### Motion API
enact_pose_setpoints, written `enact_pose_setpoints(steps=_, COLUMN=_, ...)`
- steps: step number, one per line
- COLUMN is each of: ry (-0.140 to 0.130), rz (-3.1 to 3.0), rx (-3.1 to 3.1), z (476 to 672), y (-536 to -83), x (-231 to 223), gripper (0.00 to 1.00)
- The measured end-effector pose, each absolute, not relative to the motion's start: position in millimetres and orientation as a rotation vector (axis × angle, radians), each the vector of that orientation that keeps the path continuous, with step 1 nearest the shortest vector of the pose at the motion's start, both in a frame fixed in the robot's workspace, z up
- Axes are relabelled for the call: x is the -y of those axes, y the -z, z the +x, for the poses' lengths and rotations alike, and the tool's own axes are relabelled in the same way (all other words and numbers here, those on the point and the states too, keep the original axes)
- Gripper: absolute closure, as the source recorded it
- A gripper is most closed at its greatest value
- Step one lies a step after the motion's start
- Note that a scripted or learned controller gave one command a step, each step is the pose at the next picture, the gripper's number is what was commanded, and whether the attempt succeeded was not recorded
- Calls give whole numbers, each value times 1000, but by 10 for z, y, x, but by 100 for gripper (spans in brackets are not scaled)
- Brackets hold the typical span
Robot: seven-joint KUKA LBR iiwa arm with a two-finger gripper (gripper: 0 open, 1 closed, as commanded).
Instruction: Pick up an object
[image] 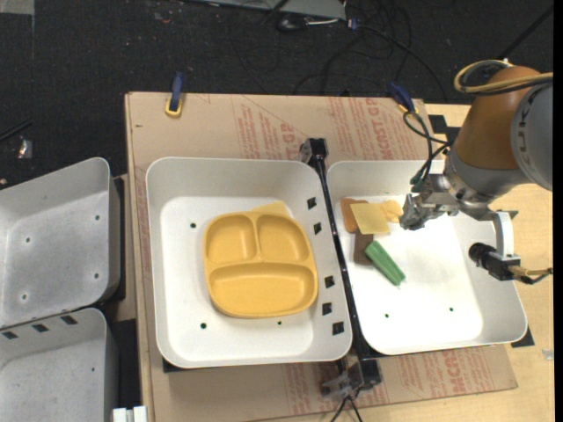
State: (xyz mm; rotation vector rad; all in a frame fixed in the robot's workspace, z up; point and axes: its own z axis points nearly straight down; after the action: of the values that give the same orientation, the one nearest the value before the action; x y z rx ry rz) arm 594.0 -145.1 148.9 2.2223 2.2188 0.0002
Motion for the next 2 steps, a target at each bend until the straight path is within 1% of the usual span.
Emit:
enact_pose_setpoints(steps=1, ry=-4, rz=2217, rx=-2219, z=5959, y=-2120, x=1484, gripper=100)
enact_pose_setpoints(steps=2, ry=-5, rz=2215, rx=-2220, z=5972, y=-2657, x=1487, gripper=100)
